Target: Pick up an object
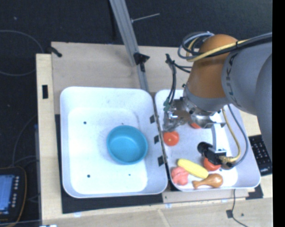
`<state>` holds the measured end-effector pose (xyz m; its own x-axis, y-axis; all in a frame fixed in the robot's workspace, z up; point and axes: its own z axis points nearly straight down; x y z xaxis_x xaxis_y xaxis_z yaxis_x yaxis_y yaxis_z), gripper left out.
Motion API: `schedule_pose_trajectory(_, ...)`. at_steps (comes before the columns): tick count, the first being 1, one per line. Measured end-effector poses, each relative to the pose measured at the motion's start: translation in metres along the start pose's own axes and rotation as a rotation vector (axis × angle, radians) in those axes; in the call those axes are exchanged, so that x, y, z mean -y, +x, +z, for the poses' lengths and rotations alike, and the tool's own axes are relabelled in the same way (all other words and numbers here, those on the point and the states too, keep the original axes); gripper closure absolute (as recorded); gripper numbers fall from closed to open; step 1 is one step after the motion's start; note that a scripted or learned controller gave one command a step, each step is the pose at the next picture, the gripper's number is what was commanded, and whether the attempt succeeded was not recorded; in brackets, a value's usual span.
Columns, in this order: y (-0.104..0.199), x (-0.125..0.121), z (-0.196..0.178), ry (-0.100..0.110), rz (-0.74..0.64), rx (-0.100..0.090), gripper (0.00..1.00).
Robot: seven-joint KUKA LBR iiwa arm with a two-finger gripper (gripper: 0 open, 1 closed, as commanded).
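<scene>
1. Pale wooden tabletop (97, 65) carries two shallow white plastic bins side by side, with dark floor around it and a slanted grey metal rail (126, 27) crossing from the top.
2. At the left edge of the right white bin (246, 167), the grey arm's hand (171, 118) hangs low; whether it is wide or narrow I cannot tell, and nothing is seen held in it.
3. Just below the hand lies a small round orange-red toy tomato (171, 137), the likeliest pick. It looks light, smooth and stiff, apt to roll, so a grip across its widest middle seems safest.
4. Further out in the same bin lie a yellow plastic banana (192, 168), a pink lumpy toy (180, 174), a brown toy drumstick (209, 180) and a red piece (211, 164) partly hidden by a black cable fitting.
5. Well apart, the left white bin (76, 103) holds a round blue plastic bowl (127, 144), upright near the middle.
6. Pale letters run down the arm's grey casing (249, 79), too foreshortened to read. A small blue screen (3, 192) at lower left is illegible.
</scene>
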<state>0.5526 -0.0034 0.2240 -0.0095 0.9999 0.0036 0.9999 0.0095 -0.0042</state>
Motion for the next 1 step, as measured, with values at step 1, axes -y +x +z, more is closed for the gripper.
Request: schedule_pose_trajectory(1,0.0520,0.0079,-0.0045,0.003,-0.001,-0.001,1.00)
